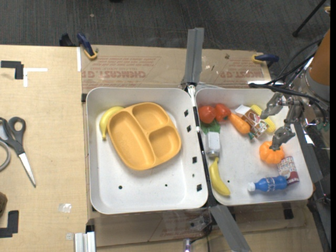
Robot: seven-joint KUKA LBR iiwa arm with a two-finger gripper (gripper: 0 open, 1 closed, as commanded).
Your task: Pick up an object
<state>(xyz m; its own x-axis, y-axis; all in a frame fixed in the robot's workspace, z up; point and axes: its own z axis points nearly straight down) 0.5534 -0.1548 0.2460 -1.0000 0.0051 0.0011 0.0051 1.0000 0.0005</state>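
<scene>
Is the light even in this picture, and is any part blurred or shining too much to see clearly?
In the camera view, the light is soft and fairly even; both white bins look bright yet keep detail. The yellow divided plate is sharp, with faint shadows beside it. The gripper over the orange pumpkin is fine and cluttered, hard to read. The dark floor along the top shows little detail.

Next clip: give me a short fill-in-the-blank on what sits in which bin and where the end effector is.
1. The divided yellow plate lies in the ____ bin.
2. The end effector hangs just above the small ____ pumpkin.
3. The blue bottle lies on its ____ near the right bin's front edge.
4. A yellow ____ rests against the plate's left rim.

Missing words: left; orange; side; banana
</scene>
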